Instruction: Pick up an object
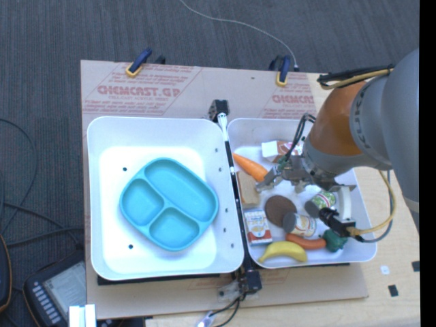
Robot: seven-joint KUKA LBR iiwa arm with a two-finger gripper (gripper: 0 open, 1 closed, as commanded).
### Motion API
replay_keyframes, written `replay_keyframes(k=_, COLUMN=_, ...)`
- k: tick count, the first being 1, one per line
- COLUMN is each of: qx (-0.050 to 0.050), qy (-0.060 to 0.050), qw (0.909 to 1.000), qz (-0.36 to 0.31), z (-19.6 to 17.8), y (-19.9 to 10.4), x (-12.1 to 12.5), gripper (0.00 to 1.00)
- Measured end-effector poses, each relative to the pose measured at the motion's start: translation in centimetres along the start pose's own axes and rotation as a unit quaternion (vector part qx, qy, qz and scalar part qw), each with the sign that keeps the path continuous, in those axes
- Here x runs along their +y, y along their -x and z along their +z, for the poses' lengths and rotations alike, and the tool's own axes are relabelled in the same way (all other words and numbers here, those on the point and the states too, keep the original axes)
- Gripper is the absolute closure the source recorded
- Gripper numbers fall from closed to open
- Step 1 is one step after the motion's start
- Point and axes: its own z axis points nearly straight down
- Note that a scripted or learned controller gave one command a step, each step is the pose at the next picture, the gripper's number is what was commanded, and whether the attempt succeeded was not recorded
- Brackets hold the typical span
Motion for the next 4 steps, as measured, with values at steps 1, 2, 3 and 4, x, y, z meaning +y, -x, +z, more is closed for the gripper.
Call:
replay_keyframes(k=1, qx=0.000, qy=0.000, qw=1.0000, qz=0.000, z=1.0, y=0.5, x=-7.0, gripper=0.00)
replay_keyframes(k=2, qx=0.001, qy=0.000, qw=1.0000, qz=0.000, z=0.0, y=0.6, x=-6.9, gripper=1.00)
replay_keyframes(k=3, qx=0.002, qy=-0.005, qw=1.0000, qz=-0.001, z=-8.6, y=-5.2, x=-1.6, gripper=1.00)
replay_keyframes(k=4, qx=0.003, qy=-0.006, qw=1.0000, qz=-0.001, z=-12.2, y=-10.8, x=-3.6, gripper=1.00)
